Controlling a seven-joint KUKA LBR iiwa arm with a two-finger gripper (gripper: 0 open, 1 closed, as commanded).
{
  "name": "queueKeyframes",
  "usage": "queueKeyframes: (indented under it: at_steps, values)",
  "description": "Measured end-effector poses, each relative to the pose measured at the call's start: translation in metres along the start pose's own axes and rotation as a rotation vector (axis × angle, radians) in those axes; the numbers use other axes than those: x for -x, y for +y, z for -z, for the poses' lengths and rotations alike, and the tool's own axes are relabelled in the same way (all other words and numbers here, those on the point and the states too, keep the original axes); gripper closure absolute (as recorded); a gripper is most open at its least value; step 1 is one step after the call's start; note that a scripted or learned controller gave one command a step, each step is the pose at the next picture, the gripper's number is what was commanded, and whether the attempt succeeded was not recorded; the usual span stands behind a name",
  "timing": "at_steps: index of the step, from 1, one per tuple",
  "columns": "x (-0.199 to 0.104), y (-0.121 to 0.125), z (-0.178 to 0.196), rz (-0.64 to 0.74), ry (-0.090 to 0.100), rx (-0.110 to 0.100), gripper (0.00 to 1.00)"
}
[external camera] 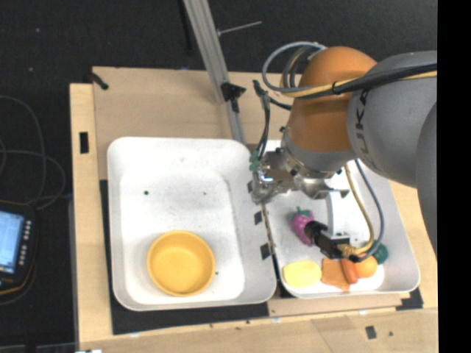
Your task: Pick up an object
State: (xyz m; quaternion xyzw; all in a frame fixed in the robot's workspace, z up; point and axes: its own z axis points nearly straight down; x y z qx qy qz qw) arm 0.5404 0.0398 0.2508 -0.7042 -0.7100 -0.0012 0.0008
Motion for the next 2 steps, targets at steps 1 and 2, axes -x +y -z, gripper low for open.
queueKeyframes:
  at_steps: [1,2]
  values:
    - [-0.0433,-0.0227,-0.0104,-0.002,-0.002,-0.002,1.0]
    - [-0.0414,-0.0219,-0.0102,-0.006,-0.002,0.0,0.0]
